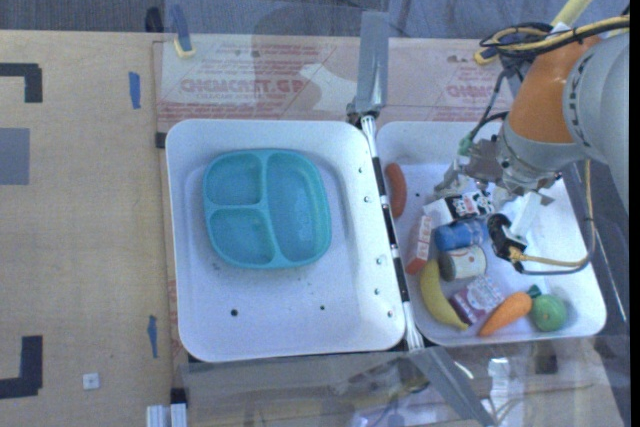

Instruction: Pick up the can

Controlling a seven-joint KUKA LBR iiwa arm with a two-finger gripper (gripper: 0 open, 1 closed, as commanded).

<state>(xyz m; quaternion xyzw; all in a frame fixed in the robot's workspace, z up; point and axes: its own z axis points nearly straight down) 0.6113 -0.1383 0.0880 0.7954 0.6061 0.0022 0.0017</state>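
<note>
A: Right bin (590, 300) holds the can (462, 262), on its side, long axis roughly left-right, between the blue block (458, 237) and the banana (437, 295).
B: Claw?
A: Gripper (470, 200) sits just up-image of the can, slightly right. Can't tell its state, wrist hides it. Can's label unreadable.

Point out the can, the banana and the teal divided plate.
can (463, 262), camera view, on its round end face
banana (436, 295), camera view, mid-curve
teal divided plate (268, 208), camera view, on the central divider
</note>
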